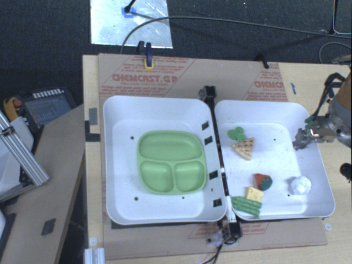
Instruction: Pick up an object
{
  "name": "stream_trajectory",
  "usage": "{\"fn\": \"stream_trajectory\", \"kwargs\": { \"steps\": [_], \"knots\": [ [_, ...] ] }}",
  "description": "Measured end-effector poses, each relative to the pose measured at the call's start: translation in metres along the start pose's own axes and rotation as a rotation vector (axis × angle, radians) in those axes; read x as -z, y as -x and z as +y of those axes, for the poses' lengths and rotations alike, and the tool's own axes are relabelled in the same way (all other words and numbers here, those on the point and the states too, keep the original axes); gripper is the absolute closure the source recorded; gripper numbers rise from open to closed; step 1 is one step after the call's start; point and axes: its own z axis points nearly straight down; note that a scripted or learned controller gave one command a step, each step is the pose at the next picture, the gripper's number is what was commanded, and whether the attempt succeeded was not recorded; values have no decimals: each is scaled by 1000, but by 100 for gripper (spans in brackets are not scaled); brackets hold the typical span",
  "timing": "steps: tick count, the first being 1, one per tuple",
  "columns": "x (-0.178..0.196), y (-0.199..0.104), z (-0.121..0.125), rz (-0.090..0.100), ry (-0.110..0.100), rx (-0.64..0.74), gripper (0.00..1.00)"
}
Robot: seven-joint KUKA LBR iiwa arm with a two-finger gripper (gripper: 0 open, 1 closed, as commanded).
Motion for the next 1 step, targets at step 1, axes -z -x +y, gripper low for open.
{"fn": "stream_trajectory", "kwargs": {
  "steps": [1],
  "knots": [
    [-2,-45,9,2,-1,4,100]
  ]
}}
